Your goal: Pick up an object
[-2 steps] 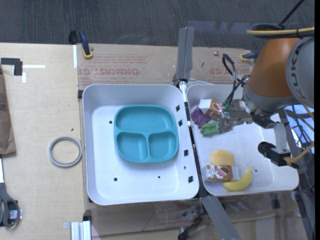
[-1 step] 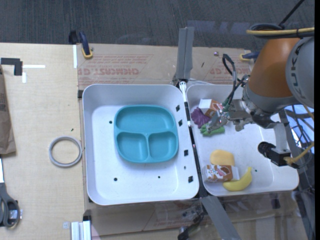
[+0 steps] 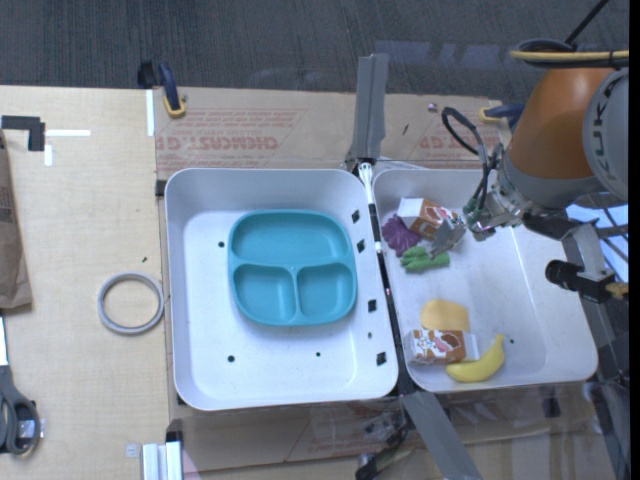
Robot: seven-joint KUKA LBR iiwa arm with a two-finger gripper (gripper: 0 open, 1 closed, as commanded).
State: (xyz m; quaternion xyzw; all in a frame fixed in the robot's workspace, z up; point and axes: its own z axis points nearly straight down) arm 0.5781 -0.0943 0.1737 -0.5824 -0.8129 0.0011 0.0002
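My gripper (image 3: 451, 233) reaches into the right bin (image 3: 520, 298) from the right, low over the back left cluster of objects. Its tip lies against a white and brown packet (image 3: 422, 214). Beside the packet sit a purple bunch (image 3: 398, 234) and a green piece (image 3: 424, 260). Toward the bin's front lie an orange-yellow piece (image 3: 444, 315), a red and white snack packet (image 3: 437, 346) and a yellow banana (image 3: 476, 365). Nothing is visibly held.
The left bin (image 3: 200, 348) holds a teal divided plate (image 3: 293, 267). A grey ring (image 3: 130, 302) lies on the bench at the left, scissors (image 3: 18, 423) at the bottom left. The grey and orange arm (image 3: 565, 128) looms over the right bin's back right.
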